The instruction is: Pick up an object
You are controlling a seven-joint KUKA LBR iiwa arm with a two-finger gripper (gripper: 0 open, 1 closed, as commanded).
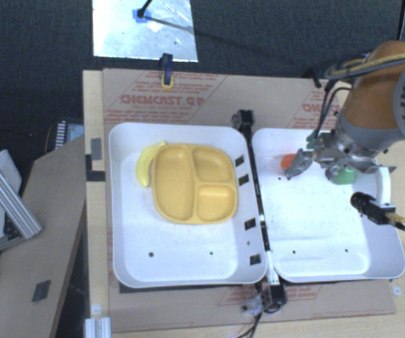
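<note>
Fingers (299, 166) low over right bin (329, 259), spread or pressed together cannot be told, nothing visibly between them, orange object (287, 162) just at their left tip, green object (344, 175) beside wrist; left bin (181, 259) carries yellow divided tray (191, 183).

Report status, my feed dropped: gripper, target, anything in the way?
Gripper low over right bin, near its back wall. Orange object just beside it, green object under the wrist. Yellow tray and banana in left bin.
</note>
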